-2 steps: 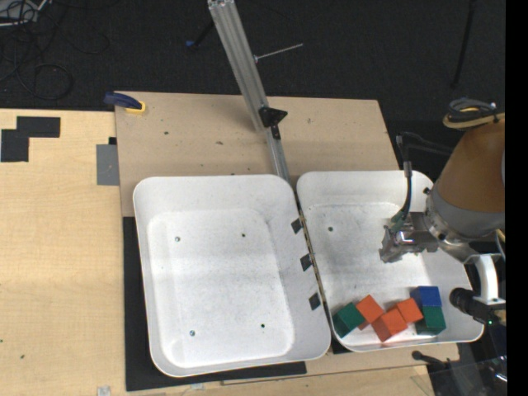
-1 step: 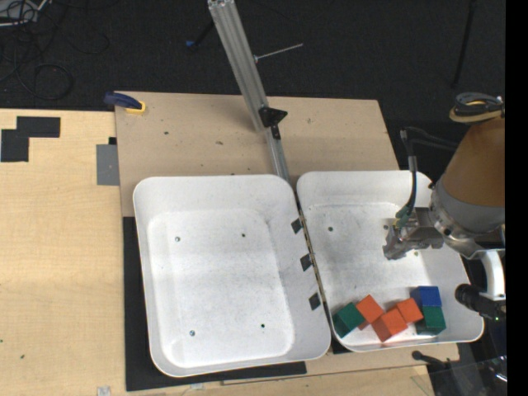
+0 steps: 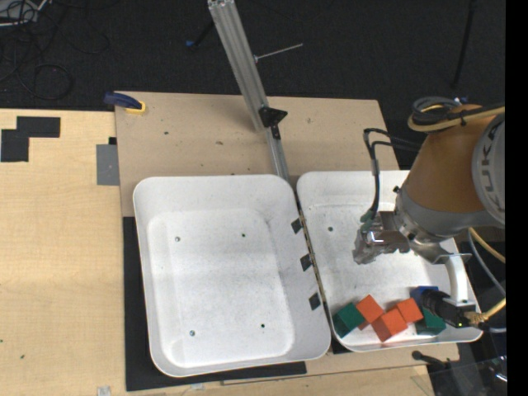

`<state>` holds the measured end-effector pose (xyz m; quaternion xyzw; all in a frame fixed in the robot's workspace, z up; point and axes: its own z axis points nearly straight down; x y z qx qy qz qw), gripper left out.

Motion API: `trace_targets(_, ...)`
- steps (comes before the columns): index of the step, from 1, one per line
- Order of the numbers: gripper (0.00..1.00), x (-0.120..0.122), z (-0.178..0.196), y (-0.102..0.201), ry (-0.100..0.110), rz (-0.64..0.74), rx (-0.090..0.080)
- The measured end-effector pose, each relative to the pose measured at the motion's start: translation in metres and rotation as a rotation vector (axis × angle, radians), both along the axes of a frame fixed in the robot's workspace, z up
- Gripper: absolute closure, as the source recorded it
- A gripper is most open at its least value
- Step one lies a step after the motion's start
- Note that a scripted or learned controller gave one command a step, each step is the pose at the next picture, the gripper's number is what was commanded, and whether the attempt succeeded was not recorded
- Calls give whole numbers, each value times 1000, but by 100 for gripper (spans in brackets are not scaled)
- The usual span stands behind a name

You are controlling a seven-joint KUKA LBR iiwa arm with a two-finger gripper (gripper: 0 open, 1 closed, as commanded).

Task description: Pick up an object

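gripper (image 3: 369, 247) hangs over the middle of the right bin (image 3: 338, 192); grasp state: cannot tell. blocks clustered at the bin's near edge: green block (image 3: 349, 318), two orange blocks (image 3: 389, 316), blue piece (image 3: 426, 294). judged: nothing picked yet; approach and grasp remain.

Gripper (image 3: 369, 248) hangs over the middle of the right bin (image 3: 338, 196), w/ nothing seen between its fingers. Blocks bunch along that bin's near edge: green block (image 3: 349, 318), orange block (image 3: 369, 308), 2nd orange block (image 3: 396, 318), blue piece (image 3: 428, 294) toward the near right corner. Left bin (image 3: 165, 200) sits alongside, touching.
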<state>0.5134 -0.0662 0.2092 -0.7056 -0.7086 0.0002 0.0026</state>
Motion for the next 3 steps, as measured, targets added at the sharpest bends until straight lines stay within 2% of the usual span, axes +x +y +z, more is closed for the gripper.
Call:
trace_targets(1, 100, 9, 10, 45, -1, 0, -1)
trace_targets(3, 100, 11, 2, 150, 0, 0, -2)
